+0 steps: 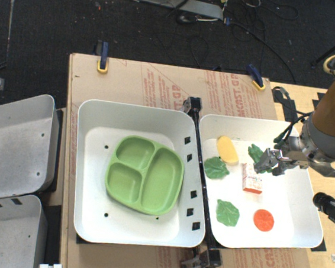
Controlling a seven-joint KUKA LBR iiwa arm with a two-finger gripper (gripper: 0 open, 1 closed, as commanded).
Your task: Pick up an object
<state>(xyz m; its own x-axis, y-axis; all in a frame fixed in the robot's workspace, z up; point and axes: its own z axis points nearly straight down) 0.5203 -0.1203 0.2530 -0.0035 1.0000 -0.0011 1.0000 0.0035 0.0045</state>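
The gripper (267, 162) hangs over the upper part of the right bin (300, 233), its dark fingertips blurring into a dark green leafy piece (255, 151) beside them, so I cannot tell whether it is spread or closed. That bin also holds a yellow piece (227, 149), 2 more green leaves (216, 168) (227, 212), a small red-and-white carton (251, 182) and an orange-red disc (264, 219). The left bin (97, 123) holds a green 3-compartment plate (145, 174).
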